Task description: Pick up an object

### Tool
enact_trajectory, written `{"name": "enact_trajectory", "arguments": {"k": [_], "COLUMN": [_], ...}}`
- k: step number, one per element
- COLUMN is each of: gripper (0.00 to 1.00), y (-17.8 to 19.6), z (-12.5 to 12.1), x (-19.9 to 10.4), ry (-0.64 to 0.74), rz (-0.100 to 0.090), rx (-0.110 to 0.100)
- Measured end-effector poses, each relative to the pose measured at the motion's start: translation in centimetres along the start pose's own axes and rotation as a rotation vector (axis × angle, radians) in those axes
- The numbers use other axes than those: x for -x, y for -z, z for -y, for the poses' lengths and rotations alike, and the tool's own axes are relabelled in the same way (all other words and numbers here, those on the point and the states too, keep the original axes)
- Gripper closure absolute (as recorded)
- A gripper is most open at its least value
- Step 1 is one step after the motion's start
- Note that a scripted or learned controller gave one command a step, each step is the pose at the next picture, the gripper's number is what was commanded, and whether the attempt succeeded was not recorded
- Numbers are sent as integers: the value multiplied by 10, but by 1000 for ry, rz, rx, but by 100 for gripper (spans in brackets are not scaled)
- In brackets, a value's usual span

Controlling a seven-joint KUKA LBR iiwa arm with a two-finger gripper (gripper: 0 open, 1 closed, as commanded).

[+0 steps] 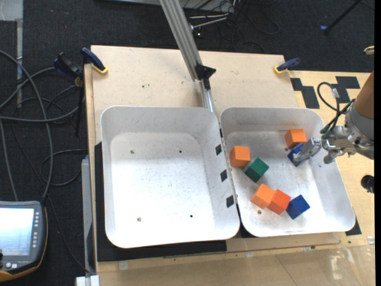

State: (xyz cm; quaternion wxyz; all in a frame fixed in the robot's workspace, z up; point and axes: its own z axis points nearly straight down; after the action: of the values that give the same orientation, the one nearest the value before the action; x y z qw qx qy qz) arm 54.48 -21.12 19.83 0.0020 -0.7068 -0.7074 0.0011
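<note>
The right white bin (324, 186) holds several small blocks. An orange cube (241, 155) and a green cube (256, 169) lie near its left wall. Toward the front sit two touching orange blocks (271, 198), with a blue cube (297, 206) beside them. Another orange cube (295, 137) rests at the back right. My gripper (303, 152) reaches in from the right, low in the bin, just below that cube. A small blue piece (294, 156) sits right at its tip; whether it is gripped is unclear.
The left white bin (113, 159) adjoins the right one along a shared middle wall. A slanted metal bar (181, 34) ends at the bins' back edge. Clamps (94, 61) hold the board's corners. Cables and a pendant screen (18, 234) lie at the left.
</note>
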Motion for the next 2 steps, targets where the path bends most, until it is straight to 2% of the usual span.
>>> {"name": "enact_trajectory", "arguments": {"k": [1,2], "gripper": [0,0], "y": [2,-45], "z": [-1,5], "x": [0,-8], "ry": [1,-1], "rz": [1,0], "rx": [4,-1]}}
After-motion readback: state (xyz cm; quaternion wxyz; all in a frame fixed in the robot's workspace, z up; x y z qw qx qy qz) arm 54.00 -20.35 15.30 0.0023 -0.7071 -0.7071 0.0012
